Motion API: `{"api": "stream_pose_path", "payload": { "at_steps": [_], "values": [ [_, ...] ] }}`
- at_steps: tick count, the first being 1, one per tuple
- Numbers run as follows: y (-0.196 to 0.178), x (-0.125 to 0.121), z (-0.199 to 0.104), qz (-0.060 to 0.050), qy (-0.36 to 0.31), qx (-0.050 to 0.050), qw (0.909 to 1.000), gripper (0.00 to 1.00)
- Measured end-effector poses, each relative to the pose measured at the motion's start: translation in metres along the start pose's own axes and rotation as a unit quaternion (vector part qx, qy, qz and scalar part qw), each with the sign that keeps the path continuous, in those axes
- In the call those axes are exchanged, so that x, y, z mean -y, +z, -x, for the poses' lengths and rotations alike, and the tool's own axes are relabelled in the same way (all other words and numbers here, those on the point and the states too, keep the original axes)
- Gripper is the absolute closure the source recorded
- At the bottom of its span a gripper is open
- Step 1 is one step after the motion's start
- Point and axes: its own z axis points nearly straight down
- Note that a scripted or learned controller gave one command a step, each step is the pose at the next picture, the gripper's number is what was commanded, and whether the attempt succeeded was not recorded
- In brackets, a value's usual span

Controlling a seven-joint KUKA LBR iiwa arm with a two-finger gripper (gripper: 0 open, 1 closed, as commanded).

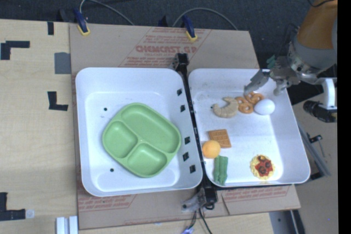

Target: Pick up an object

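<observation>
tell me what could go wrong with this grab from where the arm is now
The gripper hovers at the right bin's far edge, above a tight cluster: pretzel, white egg and tan pastry. Closing there could catch two at once or nudge the round egg away. Fingers might also clip the bin wall.

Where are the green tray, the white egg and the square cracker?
green tray (pixel 141 140), camera view, on its centre divider.
white egg (pixel 265 107), camera view, middle of its shell.
square cracker (pixel 219 138), camera view, middle of its top face.
</observation>
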Motion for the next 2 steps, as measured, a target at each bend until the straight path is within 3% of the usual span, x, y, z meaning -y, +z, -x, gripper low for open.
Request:
{"api": "stream_pose_path", "payload": {
  "at_steps": [1,2],
  "values": [
    [0.111,-0.022,0.015,0.006,-0.003,-0.002,1.0000,0.00],
    [0.135,0.016,-0.041,0.009,0.000,0.001,1.0000,0.00]
  ]
}}
